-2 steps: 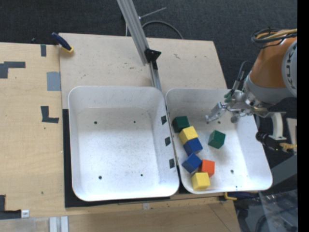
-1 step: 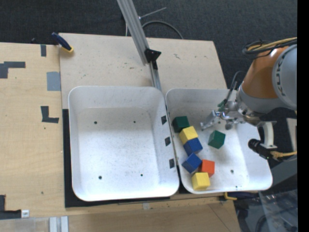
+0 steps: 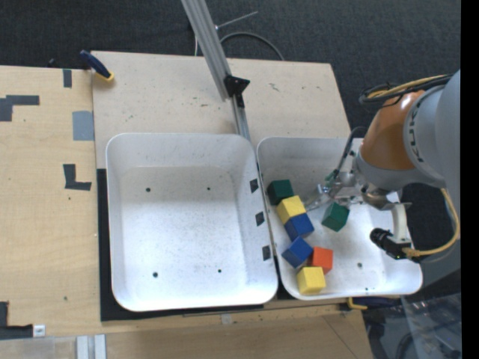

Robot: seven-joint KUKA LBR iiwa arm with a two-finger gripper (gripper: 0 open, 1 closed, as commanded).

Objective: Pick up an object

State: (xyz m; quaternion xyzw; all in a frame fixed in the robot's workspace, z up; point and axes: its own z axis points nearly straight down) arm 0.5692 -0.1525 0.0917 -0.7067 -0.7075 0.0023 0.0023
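Over the right bin [image 3: 389,275] the grey arm [image 3: 426,137] reaches in from the right, its gripper [image 3: 334,200] low above the bin floor with a dark green cube [image 3: 335,217] pinched between its fingers, tilted and apart from the other blocks. Beside the bin's left wall lie a second green cube [image 3: 280,191], a yellow cube [image 3: 291,207] touching it, two blue cubes [image 3: 300,225] [image 3: 297,250] below, an orange cube [image 3: 322,258] just beside the lower blue one, and another yellow cube [image 3: 311,279] nearest the front; the left bin [image 3: 120,200] sits alongside.
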